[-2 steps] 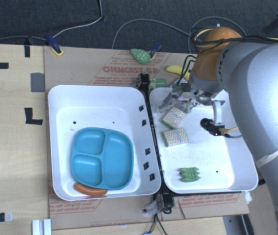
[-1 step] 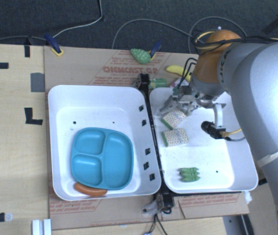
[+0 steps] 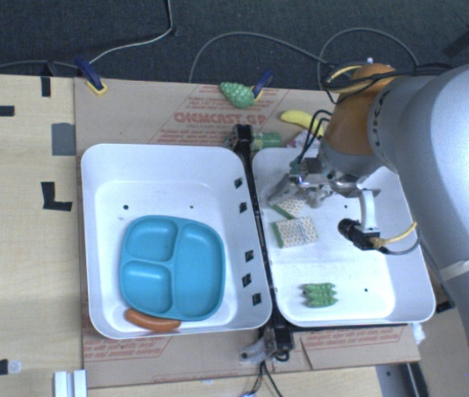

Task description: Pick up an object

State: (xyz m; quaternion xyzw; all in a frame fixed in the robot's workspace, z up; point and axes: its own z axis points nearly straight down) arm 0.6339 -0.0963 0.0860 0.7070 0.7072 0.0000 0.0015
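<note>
The arm [image 3: 420,139] reaches in from the right, its orange band above the far end of the right bin [image 3: 399,300]. The gripper [image 3: 296,190] is down inside that bin, at its far left part, close to the divider between the bins. Whether the jaws are spread or closed, I cannot tell; they are too small and dark against the clutter.

Just near of the gripper lies a green and white patterned pad [image 3: 297,232], flat on the bin floor and apart from the fingers as far as I can see. Farther toward the near edge sits a green pea pod [image 3: 319,295], well apart from the gripper.

Over in the left bin [image 3: 102,188], a blue divided plate [image 3: 172,267] lies flat, with an orange sausage [image 3: 152,322] touching its near rim. On the cardboard beyond the bins rest a green leafy toy [image 3: 236,93] and a yellow banana [image 3: 299,119].
</note>
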